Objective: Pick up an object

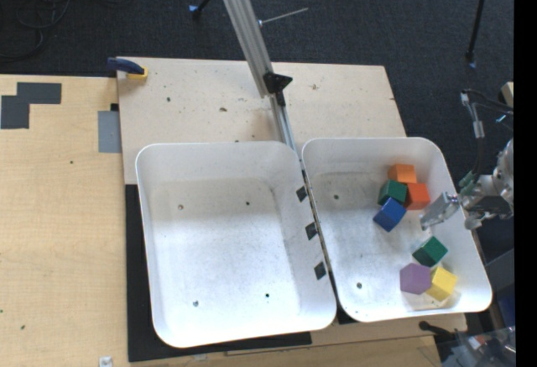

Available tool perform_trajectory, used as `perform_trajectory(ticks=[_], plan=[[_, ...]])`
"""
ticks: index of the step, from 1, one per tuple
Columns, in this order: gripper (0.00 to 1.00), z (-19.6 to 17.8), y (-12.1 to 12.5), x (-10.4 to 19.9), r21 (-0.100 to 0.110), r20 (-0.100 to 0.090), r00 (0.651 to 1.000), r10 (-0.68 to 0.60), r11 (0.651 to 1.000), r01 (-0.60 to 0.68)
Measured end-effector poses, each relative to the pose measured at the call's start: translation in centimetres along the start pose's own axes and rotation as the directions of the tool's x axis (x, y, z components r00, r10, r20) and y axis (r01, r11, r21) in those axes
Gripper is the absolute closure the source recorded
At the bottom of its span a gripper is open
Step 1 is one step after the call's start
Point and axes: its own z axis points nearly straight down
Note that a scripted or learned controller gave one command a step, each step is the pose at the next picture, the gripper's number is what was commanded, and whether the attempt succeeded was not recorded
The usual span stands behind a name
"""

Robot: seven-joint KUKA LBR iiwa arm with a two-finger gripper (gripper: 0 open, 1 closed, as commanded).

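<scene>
The right bin (352,168) holds several coloured cubes. An orange cube (404,173), a green cube (393,191), a second orange cube (418,195) and a blue cube (389,214) cluster at its far right. Nearer the front lie a dark green cube (431,251), a purple cube (414,278) and a yellow cube (443,282). My gripper (455,212) hangs over the bin's right rim, between the two groups of cubes. It is open, with nothing between its fingers.
The left bin (218,239) sits beside the right one, with a row of black clips (309,229) along the shared rim. A slanted aluminium bar (252,38) rises behind the bins. A blue and yellow clamp (127,67) lies at the bench's far left corner.
</scene>
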Motion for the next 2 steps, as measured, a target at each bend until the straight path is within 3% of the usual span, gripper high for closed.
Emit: perform_trajectory(ticks=[1, 2], plan=[[0.00, 0.0, 0.0, 0.0, -0.001, 0.000, 1.000, 0.002, 1.000, -0.002], [0.00, 6.4, -0.1, -0.2, 0.006, -0.002, 1.000, 0.000, 1.000, 0.000]])
